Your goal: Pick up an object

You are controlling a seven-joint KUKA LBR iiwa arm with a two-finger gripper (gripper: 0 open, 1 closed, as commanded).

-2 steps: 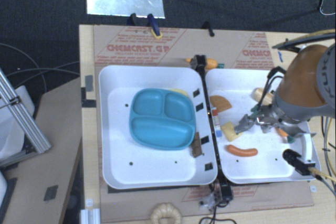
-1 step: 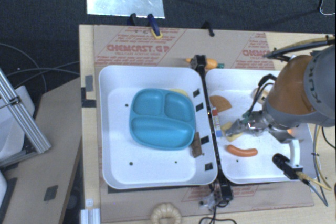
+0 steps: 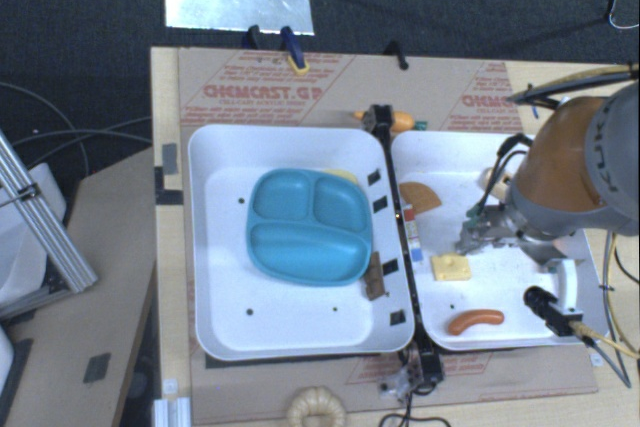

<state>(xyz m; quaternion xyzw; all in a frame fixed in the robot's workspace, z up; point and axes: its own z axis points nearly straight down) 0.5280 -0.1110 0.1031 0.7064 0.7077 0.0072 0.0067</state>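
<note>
The right bin (image 3: 455, 143) holds a yellow cheese-like square (image 3: 451, 267), an orange sausage (image 3: 475, 320) near its front edge and a brown wedge (image 3: 421, 196) by the divider. My gripper (image 3: 476, 237) hangs low over the bin's middle, just up and right of the yellow square. The grey and orange arm covers the bin's right side. A pale rounded item (image 3: 490, 178) peeks out behind the arm.
The left bin (image 3: 215, 155) carries a blue divided plate (image 3: 306, 225). A brown piece (image 3: 375, 277) lies by the plate's front right corner. A black clamp (image 3: 381, 118) and an orange item (image 3: 401, 122) sit at the divider's far end. Cables run along the bench's right.
</note>
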